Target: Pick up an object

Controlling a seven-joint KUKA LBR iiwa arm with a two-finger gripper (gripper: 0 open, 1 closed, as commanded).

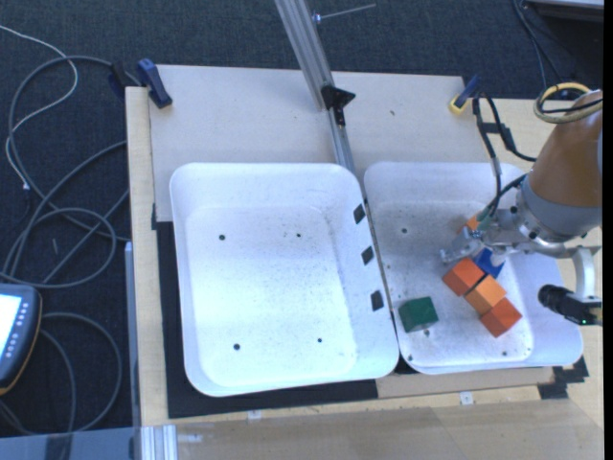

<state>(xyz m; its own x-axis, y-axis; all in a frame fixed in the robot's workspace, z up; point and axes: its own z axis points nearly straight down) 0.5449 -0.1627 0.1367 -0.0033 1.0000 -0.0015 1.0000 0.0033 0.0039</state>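
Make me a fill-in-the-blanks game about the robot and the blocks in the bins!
1. The green block lies in the ____ bin.
2. The long block beside the gripper is colored ____.
3. The green block is to the ____ of the long block.
4. The bench carries ____ white bins.

Missing words: right; orange; left; two

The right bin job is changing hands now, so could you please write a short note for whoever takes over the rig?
Gripper: low in the right bin, over the orange blocks; grasp state unclear.
Things: the orange blocks lie in a diagonal row, a blue piece shows beside their upper end under the gripper, and a green block lies apart near the bin's front left.
Done: nothing visibly lifted.
Left: secure one object and raise it.
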